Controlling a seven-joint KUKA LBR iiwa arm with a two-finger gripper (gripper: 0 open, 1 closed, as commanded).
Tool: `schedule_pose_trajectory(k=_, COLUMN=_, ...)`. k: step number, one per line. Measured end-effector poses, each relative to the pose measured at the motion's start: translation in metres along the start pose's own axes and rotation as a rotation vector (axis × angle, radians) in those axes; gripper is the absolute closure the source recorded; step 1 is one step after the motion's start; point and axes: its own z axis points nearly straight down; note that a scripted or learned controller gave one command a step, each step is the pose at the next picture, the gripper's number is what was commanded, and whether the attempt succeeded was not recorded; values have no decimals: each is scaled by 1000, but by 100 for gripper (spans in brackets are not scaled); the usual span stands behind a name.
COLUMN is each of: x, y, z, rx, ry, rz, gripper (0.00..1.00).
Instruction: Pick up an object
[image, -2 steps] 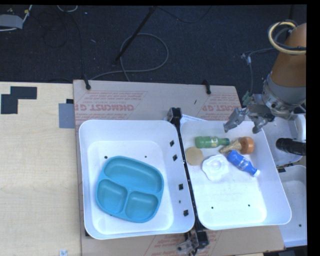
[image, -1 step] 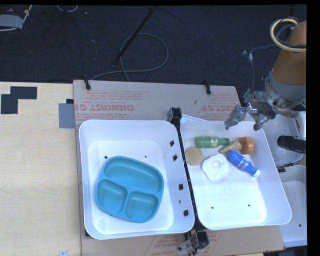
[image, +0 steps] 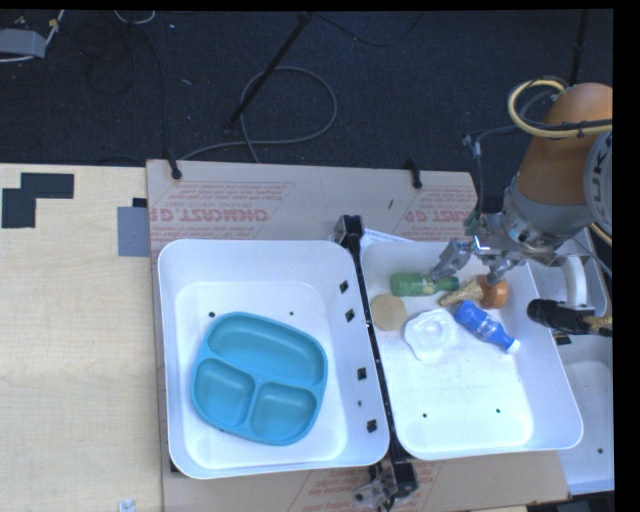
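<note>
Camera view: the gripper (image: 472, 262) was seen at about 2 o'clock over the right bin (image: 480, 400), its fingers spread apart, nothing clamped between them. Just below it, objects were clustered at the bin's 12 o'clock end: a green cylinder (image: 410, 285), an orange piece (image: 494, 292), a blue bottle (image: 484, 326), a white cup (image: 431, 334) and a tan disc (image: 388, 311). A blue divided tray (image: 259, 377) was lying in the left bin (image: 190, 270), at 8 o'clock.

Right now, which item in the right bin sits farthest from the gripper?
The white crumpled piece, low in the cluster. The green cylinder, orange item and blue bottle all lie closer to the gripper.
</note>
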Motion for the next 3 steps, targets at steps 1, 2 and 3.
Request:
schedule_pose_trajectory(k=1, x=7, y=-9, z=57, rx=0, ry=0, rz=0, gripper=0)
schedule_pose_trajectory(k=2, x=14, y=-3, z=105, rx=-2, ry=0, rz=-1, gripper=0)
schedule_pose_trajectory(k=3, x=12, y=-3, z=93, rx=-4, ry=-1, rz=3, gripper=100)
